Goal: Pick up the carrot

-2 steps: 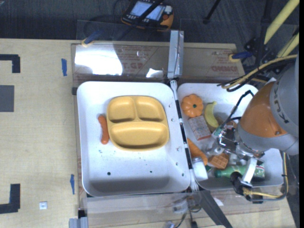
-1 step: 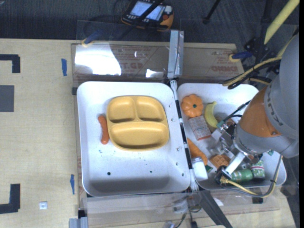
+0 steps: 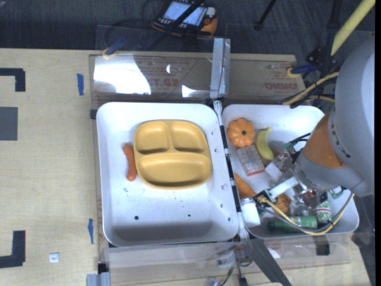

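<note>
Desk (image 3: pixel 47 159) carries two shallow white bins side by side. Arm (image 3: pixel 351 112), grey with orange band, reaches over the right bin (image 3: pixel 297 115) from the desk's right edge. Left bin (image 3: pixel 119 219) holds a yellow divided tray (image 3: pixel 172 154) near its middle. Hand (image 3: pixel 292 198) sits low over the right bin's near half, amid clutter and cables; cannot tell whether it is open or closed. Small pumpkin (image 3: pixel 241 131) lies by the right bin's far-left corner, a banana (image 3: pixel 265 145) just beside it. Carrot (image 3: pixel 130 162) lies in the left bin, lengthwise against the tray's left edge, well apart from the hand.
</note>
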Action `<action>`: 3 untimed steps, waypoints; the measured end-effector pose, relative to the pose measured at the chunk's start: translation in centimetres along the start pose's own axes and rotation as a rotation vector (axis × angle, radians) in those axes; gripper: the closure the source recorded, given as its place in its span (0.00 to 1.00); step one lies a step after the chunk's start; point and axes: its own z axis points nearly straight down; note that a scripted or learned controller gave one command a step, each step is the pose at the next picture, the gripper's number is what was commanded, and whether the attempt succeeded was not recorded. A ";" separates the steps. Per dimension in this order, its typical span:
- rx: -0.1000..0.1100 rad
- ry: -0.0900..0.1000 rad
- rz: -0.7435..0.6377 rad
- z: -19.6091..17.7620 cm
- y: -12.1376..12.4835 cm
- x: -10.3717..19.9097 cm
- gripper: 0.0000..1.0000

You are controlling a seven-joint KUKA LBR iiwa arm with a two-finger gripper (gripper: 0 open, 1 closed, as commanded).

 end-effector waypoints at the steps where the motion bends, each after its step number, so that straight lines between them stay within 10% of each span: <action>1: 0.005 -0.002 -0.385 0.0 1.1 -0.9 1.00; 2: 0.012 -0.011 -0.516 -8.8 2.4 -0.7 1.00; 3: 0.008 -0.007 -0.271 0.1 0.8 -1.0 1.00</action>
